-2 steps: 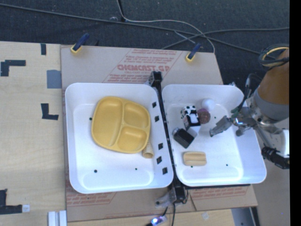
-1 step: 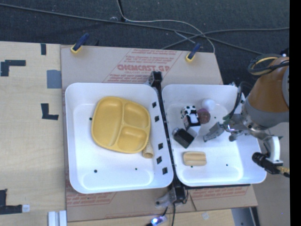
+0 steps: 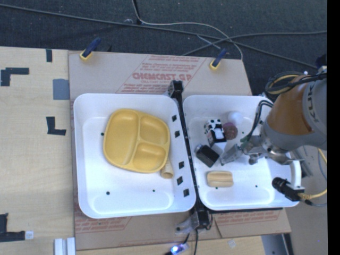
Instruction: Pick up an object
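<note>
Claw (image 3: 229, 155) sits low inside the right bin (image 3: 265, 198); I read its grey tip just beside the black block (image 3: 207, 155), on the side away from the divider. Cannot tell from my feed whether it is spread or pressed together, and I see nothing between its tips.

Taking the black block as landmark:
- black-and-white toy (image 3: 214, 130), cow-patterned, just beyond the block toward the bin's far wall.
- dark reddish ball (image 3: 230, 130) beside that toy, on the arm's side; a white ball (image 3: 235, 118) touching or nearly touching it, farther back.
- tan bread-roll-shaped piece (image 3: 219, 179) nearer the bin's front edge than the block, apart from it and from the claw.

Arm (image 3: 292, 118) comes over the bin's right wall, orange band uppermost.

Across the divider from the block, the left bin (image 3: 87, 142) holds a yellow sectioned plate (image 3: 136, 140), three compartments, lying flat. Small tan cork-like piece (image 3: 167, 171) rests against the plate's rim on the side nearest the block.
</note>
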{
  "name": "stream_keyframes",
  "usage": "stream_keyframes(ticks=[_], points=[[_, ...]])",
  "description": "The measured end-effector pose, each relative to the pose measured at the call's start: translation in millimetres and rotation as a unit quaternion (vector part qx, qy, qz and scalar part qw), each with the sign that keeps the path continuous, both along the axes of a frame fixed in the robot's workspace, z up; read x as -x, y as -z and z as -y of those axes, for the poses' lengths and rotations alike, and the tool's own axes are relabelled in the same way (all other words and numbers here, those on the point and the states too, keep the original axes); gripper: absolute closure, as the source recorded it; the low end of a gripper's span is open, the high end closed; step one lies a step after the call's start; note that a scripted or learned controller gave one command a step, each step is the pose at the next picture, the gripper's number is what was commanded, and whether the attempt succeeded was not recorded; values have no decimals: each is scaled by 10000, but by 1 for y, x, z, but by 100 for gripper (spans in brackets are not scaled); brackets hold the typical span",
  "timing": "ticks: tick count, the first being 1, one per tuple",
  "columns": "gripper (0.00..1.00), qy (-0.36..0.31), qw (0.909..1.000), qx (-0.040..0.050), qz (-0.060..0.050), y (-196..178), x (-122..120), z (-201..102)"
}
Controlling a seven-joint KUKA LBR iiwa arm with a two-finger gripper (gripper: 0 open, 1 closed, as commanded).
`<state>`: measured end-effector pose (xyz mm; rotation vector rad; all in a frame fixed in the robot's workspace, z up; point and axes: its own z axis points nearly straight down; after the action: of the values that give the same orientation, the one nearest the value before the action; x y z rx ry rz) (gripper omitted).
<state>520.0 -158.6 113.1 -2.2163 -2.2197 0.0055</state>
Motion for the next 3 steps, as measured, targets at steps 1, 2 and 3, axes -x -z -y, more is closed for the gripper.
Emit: stream_keyframes(ticks=[1,2,3], points=[[0,2,10000,12,25,29,0,0],[100,1,10000,23,44,17,-1,0],[100,-1,10000,8,47,-44,1,-5]])
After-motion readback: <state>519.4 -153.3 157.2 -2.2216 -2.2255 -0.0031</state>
